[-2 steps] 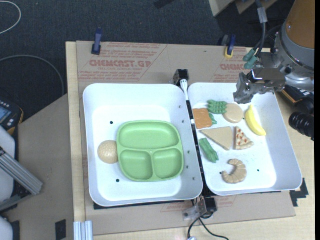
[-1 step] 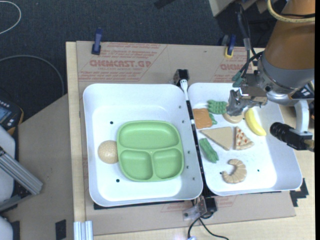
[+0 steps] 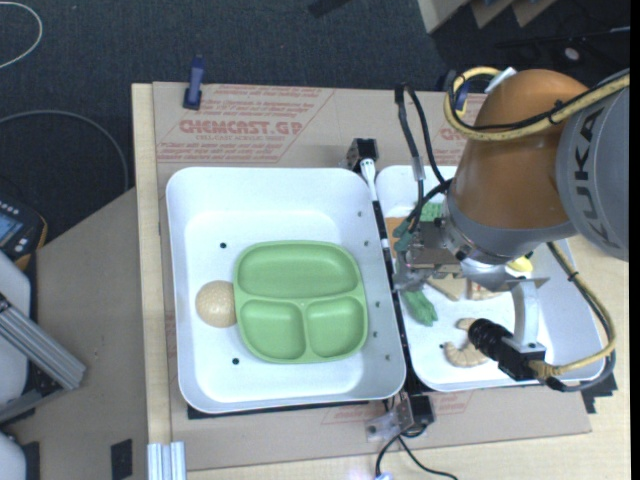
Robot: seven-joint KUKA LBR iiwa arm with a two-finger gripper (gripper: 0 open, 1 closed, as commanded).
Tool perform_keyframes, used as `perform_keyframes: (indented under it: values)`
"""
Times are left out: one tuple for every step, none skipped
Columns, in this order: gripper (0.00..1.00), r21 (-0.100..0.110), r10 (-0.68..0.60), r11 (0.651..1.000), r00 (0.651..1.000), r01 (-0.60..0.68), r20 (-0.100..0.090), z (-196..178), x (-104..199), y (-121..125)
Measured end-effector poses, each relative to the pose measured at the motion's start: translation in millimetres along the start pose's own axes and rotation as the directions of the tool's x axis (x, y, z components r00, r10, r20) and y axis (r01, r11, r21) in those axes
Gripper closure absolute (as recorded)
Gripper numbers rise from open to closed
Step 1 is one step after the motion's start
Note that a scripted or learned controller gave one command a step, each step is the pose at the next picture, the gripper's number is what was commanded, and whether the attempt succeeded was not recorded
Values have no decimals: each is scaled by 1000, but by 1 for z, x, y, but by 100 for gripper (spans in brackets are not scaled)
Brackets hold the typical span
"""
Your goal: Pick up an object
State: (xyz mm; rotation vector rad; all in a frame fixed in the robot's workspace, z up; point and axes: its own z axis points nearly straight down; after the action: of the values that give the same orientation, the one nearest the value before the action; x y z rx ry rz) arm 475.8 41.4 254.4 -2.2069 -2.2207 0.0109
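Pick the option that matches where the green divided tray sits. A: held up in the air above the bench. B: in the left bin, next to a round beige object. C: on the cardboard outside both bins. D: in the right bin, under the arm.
B: the green divided tray lies flat on the floor of the left bin, with the round beige object touching its left edge.

Left bin (image 3: pixel 190 268) held a green three-compartment tray (image 3: pixel 299 300) lying flat near its middle, with a round beige ball-like object (image 3: pixel 214 304) touching the tray's left edge. Right bin (image 3: pixel 580 313) had a green leaf-shaped piece (image 3: pixel 420 306) near its left wall, a small tan curved item (image 3: pixel 458 353) toward the front, and a yellow bit (image 3: pixel 519 265) partly hidden under the arm.
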Motion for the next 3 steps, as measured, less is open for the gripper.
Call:
perform_keyframes:
  values:
    - [100,-16,2,1000,1000,-2,2,-36,36,4]
    - [100,-20,12,1000,1000,-12,4,-94,-21,3]
    - [100,0,13,1000,1000,-13,4,20,-59,1]
